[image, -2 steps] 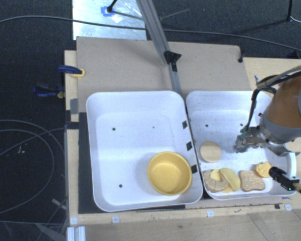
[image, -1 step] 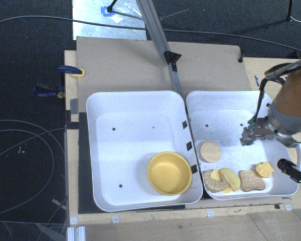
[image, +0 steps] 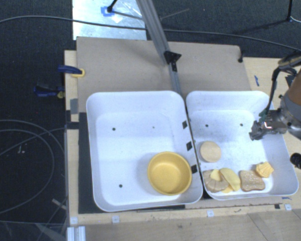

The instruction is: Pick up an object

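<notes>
The gripper hovers over the right bin, its state too blurred to tell. Food pieces, including a round cracker, cluster along the bin's near wall; descending here likely closes on nothing.

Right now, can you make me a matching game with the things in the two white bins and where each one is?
Things:
1. yellow bowl
2. round beige disc
3. orange chunk
4. pincer

Places:
A. right bin, beside the divider, above the food pile
B. left bin, front right corner
C. over the right bin's right side
D. right bin, front right corner

Pairs: 1-B, 2-A, 3-D, 4-C
</notes>
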Robot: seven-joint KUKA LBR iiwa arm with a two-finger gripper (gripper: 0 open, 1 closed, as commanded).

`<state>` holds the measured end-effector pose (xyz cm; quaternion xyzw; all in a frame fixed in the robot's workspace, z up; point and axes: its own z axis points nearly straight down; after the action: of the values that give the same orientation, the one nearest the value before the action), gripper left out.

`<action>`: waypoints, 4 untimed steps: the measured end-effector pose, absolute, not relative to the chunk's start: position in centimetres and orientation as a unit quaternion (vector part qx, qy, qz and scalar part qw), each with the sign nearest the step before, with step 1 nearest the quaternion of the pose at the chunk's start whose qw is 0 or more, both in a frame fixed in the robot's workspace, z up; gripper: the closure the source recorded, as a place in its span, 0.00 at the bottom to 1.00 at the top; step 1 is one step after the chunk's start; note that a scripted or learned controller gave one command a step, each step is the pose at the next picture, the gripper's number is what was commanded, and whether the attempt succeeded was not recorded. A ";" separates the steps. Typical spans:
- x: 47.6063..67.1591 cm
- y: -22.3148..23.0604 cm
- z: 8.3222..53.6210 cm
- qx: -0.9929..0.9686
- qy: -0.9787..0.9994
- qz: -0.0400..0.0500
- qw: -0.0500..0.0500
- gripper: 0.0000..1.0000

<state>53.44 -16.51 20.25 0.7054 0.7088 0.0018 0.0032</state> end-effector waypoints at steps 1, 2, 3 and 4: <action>53.9 -17.0 24.7 0.705 0.709 0.002 0.003 1.00; 54.0 -10.9 25.2 0.703 0.711 0.002 0.000 1.00; 54.3 -5.6 25.9 0.703 0.711 0.002 0.000 1.00; 55.4 -0.4 26.3 0.703 0.711 0.002 0.000 1.00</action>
<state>55.42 -0.40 26.29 0.7031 0.7111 0.0020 0.0003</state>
